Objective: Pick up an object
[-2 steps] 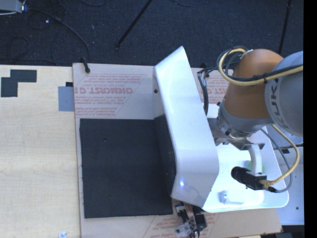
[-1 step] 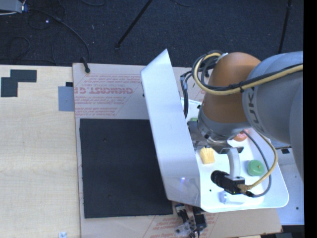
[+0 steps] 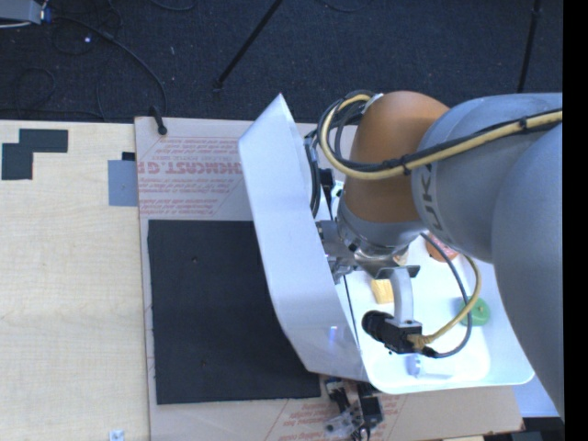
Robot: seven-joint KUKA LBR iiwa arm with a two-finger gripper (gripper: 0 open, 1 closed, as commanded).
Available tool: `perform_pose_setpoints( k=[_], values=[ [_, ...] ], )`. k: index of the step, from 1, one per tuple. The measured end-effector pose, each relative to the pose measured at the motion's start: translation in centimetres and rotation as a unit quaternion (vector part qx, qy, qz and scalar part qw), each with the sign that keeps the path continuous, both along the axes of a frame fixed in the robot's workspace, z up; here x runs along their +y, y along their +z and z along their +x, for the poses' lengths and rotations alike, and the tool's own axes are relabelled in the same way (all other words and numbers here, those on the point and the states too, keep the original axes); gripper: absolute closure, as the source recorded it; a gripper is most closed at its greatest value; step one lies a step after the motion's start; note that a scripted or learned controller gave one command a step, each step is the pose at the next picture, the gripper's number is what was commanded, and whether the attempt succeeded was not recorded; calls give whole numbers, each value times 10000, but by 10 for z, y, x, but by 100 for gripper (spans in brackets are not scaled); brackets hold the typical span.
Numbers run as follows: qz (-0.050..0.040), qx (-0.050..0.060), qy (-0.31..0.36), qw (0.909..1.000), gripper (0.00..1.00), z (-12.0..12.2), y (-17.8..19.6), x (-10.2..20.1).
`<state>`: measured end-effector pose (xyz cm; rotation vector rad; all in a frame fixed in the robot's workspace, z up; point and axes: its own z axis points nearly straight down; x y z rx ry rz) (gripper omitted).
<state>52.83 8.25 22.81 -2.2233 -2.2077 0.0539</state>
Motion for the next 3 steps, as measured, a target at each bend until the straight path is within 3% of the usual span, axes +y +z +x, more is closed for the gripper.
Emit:
perform_pose_setpoints(
  k=[2,3],
  values=[
    [-49,5,-55,10000,100,3,-8,26],
    [-68,-30,-42,10000,0,5,-8,25]
  ],
)
